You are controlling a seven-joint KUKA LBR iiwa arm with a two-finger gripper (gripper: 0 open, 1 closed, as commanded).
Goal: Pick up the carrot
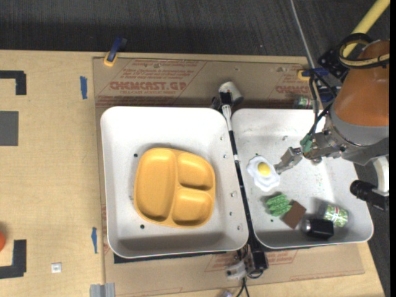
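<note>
Camera view from above, at a slant: you are looking down on a pale wooden bench point(49, 166) with a printed brown cardboard sheet point(154, 79) laid on it. On the cardboard sit two shallow white bins, side by side and touching along their inner edges. Both are smooth plastic with rounded corners.

Your left bin point(111, 166) holds a glossy yellow tray point(175, 185). It is a rounded, moulded piece divided into three hollow compartments, one long and two smaller, and it lies near the bin's middle.

Your right bin point(278, 135) holds several small things. A toy fried egg point(262, 171), flat and white with a domed yellow yolk, lies near the bin's left wall. Below it is a bumpy green piece point(276, 203), touching a flat brown block point(293, 214). Further right, a green can point(335, 215) lies on its side just beside a dark, rounded black object point(319, 228).

Your arm point(368, 98), grey with a broad orange band, reaches in from the right. Its gripper point(289, 159) is a slim grey metal shape angled down and left, just beside the egg. You cannot tell whether it is spread or pressed together.

You cannot tell from this view where the carrot is. A small orange-red shape point(2, 241) sits on the bench at the far left edge, well apart from both bins. It is cut off by the frame and too small to identify.
</note>
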